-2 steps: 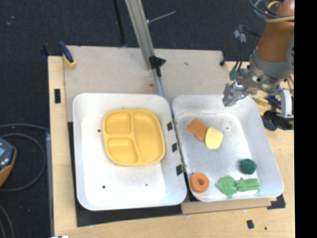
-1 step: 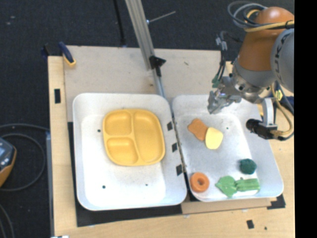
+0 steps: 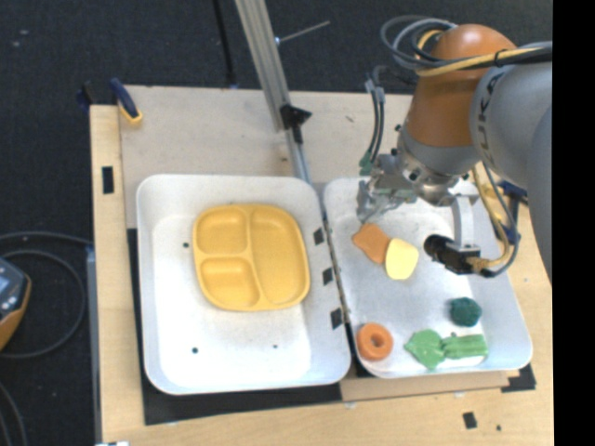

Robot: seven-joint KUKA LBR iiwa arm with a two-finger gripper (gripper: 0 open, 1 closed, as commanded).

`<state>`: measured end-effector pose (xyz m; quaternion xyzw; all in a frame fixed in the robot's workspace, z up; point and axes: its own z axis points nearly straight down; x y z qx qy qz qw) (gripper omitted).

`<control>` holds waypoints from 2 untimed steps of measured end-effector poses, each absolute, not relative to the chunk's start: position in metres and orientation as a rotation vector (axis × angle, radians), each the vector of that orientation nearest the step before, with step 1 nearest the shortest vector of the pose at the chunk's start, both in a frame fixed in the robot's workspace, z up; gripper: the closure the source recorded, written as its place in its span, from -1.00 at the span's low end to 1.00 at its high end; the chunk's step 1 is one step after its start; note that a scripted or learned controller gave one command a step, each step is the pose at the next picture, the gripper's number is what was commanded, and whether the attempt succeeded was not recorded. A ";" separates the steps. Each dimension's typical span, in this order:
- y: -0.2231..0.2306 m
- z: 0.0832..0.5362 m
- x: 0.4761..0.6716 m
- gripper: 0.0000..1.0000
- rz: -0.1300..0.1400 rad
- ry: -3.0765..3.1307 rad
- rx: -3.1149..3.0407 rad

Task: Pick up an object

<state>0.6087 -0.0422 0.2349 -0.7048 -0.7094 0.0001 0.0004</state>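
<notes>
**Arm poised over the right bin's far corner**

The gripper [image 3: 376, 196] hangs low over the right bin [image 3: 493, 291], just above and beside the orange wedge [image 3: 371, 241], which touches a yellow piece [image 3: 402, 259]. From where I stand I cannot tell how the pincer is set; the wrist hides it. Nothing visible is held. Further down the bin lie a green ball [image 3: 465, 311], an orange ring [image 3: 376, 341] and a green toy [image 3: 446, 347]. The left bin [image 3: 158, 342] carries a yellow tray [image 3: 251, 255].

The wedge looks the likeliest target. A good grasp would come straight down, centred on it, clear of the bin wall and the yellow piece, closing across its narrow side before lifting.
</notes>
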 end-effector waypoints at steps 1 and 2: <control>0.009 0.248 0.594 1.00 -0.004 -2.230 -2.212; 0.065 0.253 0.584 1.00 -0.002 -2.230 -2.210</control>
